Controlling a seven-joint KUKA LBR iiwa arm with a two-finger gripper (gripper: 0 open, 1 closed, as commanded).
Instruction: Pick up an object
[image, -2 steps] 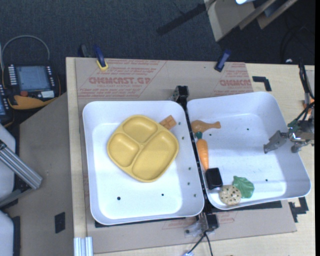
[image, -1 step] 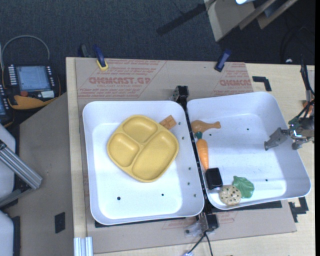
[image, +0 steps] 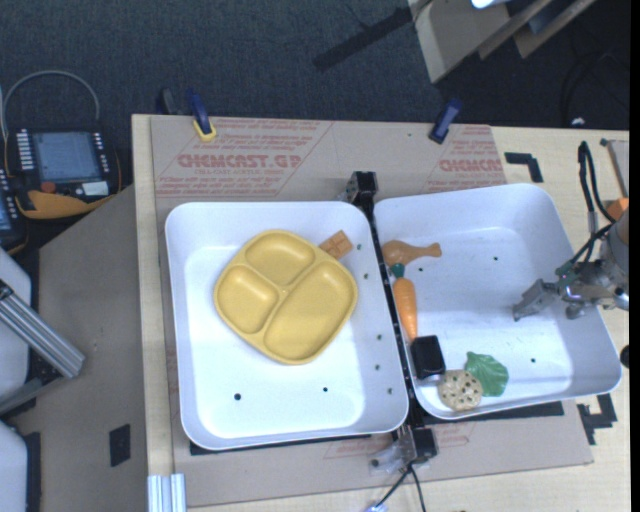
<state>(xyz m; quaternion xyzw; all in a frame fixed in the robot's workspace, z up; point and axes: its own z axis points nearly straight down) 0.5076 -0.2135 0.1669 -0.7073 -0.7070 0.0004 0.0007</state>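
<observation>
My gripper (image: 550, 303) hovers open over the right side of the right bin (image: 520, 215), with nothing between its fingers. Along that bin's left wall lie a brown drumstick (image: 410, 252), an orange carrot (image: 405, 308) and a small black block (image: 428, 356). At the front of the bin sit a round cookie (image: 459, 390) and a green leafy piece (image: 488, 372). All of these lie well to the left of the gripper or in front of it.
The left bin (image: 200, 380) holds a yellow divided plate (image: 287, 297), and a small brown block (image: 336, 243) touches the plate's far right corner. A clamp (image: 362, 186) sits where the two bins meet at the back. Cables (image: 590, 190) hang by the right bin's far right edge.
</observation>
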